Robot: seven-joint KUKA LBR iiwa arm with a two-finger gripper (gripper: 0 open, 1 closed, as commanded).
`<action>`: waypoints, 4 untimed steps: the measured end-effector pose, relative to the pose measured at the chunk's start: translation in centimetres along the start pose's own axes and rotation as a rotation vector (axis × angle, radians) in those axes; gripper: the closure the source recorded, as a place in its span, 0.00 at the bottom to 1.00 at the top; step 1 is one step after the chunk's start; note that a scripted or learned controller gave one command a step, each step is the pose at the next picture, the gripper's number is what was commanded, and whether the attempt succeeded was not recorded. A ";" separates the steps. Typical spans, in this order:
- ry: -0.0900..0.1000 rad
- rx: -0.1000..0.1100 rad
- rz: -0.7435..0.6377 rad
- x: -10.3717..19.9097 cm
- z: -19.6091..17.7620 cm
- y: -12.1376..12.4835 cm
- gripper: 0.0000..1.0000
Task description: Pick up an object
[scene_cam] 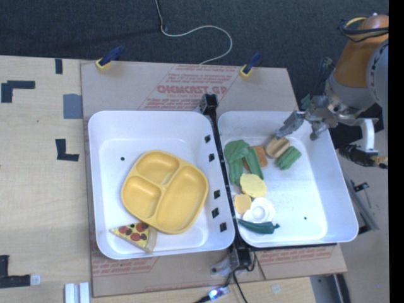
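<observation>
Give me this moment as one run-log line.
arm: over right bin | gripper: above tan bun, nothing visibly held | yellow plate, pizza slice: left bin

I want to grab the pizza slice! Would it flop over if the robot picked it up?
Probably not. The pizza slice keeps a crisp wedge shape, like stiff toy plastic. It lies flat on the left bin floor, so pinching it looks tricky, and it might just slide.

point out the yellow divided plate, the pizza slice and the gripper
yellow divided plate (165, 192): camera view, on the ridge where its three compartments meet.
pizza slice (135, 234): camera view, on the red topping at the slice's middle.
gripper (284, 130): camera view, at its tip above the right bin's far side.
</observation>
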State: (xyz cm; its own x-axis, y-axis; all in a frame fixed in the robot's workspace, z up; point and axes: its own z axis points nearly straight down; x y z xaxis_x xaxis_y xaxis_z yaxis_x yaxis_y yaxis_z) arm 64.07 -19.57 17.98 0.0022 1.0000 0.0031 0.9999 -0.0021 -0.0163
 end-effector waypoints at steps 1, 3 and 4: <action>-0.003 -0.015 -0.003 0.0 -1.0 0.3 0.00; -0.009 -0.024 -0.006 0.1 9.3 0.9 0.00; -0.004 -0.013 -0.006 0.2 8.3 0.6 1.00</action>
State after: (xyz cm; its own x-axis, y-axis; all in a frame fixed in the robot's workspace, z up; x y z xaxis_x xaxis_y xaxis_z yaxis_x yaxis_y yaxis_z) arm 64.57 -19.36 9.69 -0.0035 1.0000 -0.0009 1.0000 0.0035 -0.0037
